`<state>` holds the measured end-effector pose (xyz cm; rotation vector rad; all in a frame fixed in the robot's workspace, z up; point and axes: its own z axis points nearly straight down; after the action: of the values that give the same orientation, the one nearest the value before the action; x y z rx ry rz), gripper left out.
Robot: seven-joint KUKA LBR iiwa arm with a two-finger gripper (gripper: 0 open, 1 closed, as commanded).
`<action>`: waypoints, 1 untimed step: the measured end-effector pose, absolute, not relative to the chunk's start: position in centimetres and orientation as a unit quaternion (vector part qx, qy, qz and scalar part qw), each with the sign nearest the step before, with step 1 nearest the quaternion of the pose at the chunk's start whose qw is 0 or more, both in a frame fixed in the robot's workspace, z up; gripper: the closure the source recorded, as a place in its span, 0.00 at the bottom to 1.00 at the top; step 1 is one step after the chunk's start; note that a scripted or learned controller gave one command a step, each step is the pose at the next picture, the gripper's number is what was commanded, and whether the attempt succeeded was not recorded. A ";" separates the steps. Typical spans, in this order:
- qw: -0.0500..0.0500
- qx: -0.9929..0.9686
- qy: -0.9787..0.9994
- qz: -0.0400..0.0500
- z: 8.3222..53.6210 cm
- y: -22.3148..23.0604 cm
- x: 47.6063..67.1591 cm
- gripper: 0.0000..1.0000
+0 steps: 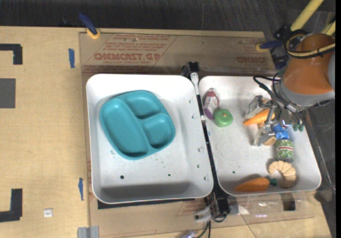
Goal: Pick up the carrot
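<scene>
A carrot (252,184), orange with a green stub at its right end, lies flat along the front wall of the right bin (234,152). My gripper (260,121) hangs over the right half of that bin, well behind the carrot. Its fingers (258,105) stand open, one on either side of a smaller orange carrot-like piece (254,119) that points down-left. I see a gap between that piece and each finger. The arm's orange band (306,69) is at the right edge.
In the right bin are a green apple (224,118), a purple-and-white packet (210,100), a small can (284,149) and a bread roll (282,172) beside the carrot's green end. The left bin (106,167) holds a teal divided plate (137,123).
</scene>
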<state>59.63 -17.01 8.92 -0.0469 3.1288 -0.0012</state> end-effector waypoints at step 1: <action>0.006 0.067 0.998 0.000 8.9 -18.0 56.4 0.00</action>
<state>56.42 -18.04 8.94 0.2101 3.1220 0.0011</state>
